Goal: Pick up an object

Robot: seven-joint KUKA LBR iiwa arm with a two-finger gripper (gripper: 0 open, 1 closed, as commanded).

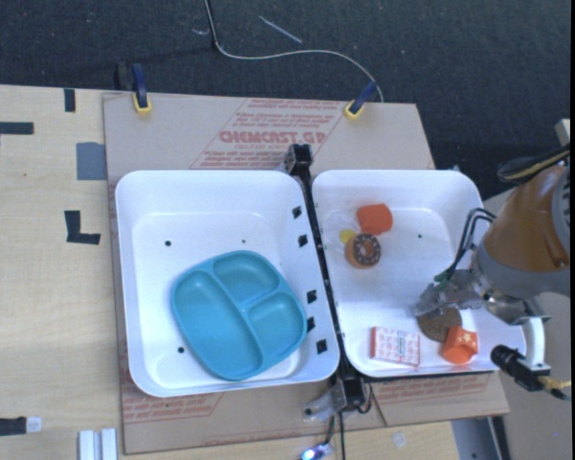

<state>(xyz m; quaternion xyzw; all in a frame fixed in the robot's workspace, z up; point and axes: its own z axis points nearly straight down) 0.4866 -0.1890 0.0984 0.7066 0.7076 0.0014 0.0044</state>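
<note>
The arm (527,233) reaches into the right bin (441,182) from the right, and its gripper (439,305) sits low near the bin's front right corner, over a brownish round object (434,325) that lies just beneath and slightly in front of it. From this slanted overhead angle the fingertips blur into that brown object, so whether they are spread or closed around anything cannot be told. Just right of and in front of the gripper lies an orange block (459,345) with a pale patch on top, touching or nearly touching the brown object. To the gripper's left, against the front wall, lies a white and red carton (395,345). Farther back and to the left sit a chocolate doughnut (363,250) and, behind it, an orange cup-like piece (375,218). Well to the left, in the left bin (144,209), rests a blue divided plate (239,312).
</note>
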